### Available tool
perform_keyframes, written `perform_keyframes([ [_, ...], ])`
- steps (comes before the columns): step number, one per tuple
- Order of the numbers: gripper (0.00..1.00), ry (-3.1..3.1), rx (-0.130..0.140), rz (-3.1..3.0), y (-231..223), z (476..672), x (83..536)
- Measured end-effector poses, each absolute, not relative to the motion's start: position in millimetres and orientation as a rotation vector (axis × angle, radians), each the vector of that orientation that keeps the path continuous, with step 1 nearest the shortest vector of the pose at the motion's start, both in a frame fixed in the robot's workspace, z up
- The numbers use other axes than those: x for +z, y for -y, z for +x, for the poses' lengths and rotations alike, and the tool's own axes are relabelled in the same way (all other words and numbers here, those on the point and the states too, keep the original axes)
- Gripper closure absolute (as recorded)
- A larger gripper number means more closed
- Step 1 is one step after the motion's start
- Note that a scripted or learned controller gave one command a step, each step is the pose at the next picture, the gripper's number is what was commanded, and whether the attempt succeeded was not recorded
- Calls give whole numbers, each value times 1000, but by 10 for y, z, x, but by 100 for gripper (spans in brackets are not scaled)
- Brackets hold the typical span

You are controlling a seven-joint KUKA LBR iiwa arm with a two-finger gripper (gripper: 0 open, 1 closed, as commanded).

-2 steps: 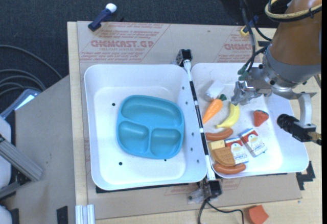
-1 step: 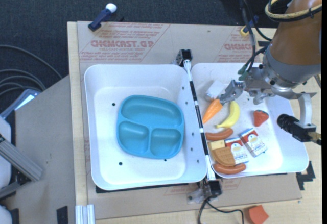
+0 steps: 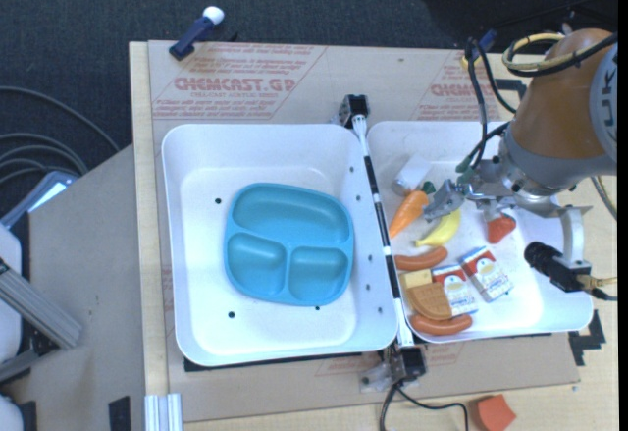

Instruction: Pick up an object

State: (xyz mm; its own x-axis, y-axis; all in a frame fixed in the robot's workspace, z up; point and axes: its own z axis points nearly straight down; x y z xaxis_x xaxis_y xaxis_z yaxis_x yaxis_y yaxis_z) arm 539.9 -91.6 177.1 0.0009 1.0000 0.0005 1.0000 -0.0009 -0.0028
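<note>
**Arm over right bin, among toy food items**

The counter [image 3: 294,76] is covered by a brown sheet printed with red lettering and carries two shallow white bins side by side. The left bin [image 3: 196,174] holds a blue divided plate [image 3: 289,244], lying flat near its centre. The right bin [image 3: 549,311] holds the loose objects. The arm [image 3: 569,115], grey with an orange band, reaches in from the right and stands over the upper half of the right bin.

The gripper [image 3: 453,195] sits low over the bin, just beside the carrot [image 3: 408,213] and above the banana [image 3: 439,230]. Whether its fingers are spread or closed cannot be told; nothing is seen between them.

Objects in the right bin: the orange carrot lies tilted near the dividing wall; the yellow banana lies just below it; a sausage [image 3: 422,259] lies below the banana; a second sausage [image 3: 442,325] lies at the bin's lower edge, touching a brown slice of bread [image 3: 429,299]. Two small red-and-white cartons [image 3: 481,277] lie beside the bread. A small red item [image 3: 501,228] lies under the arm. A white piece [image 3: 412,174] lies above the carrot.
</note>
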Motion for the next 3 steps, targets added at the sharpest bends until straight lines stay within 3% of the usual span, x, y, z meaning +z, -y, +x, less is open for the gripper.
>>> perform_keyframes([
  [1, 0, 2221, 1, -2221, 924, 5889, 843],
  [2, 100, 2221, 0, -2221, 924, 5892, 942],
  [3, 100, 2221, 0, -2220, 452, 5115, 2173],
])
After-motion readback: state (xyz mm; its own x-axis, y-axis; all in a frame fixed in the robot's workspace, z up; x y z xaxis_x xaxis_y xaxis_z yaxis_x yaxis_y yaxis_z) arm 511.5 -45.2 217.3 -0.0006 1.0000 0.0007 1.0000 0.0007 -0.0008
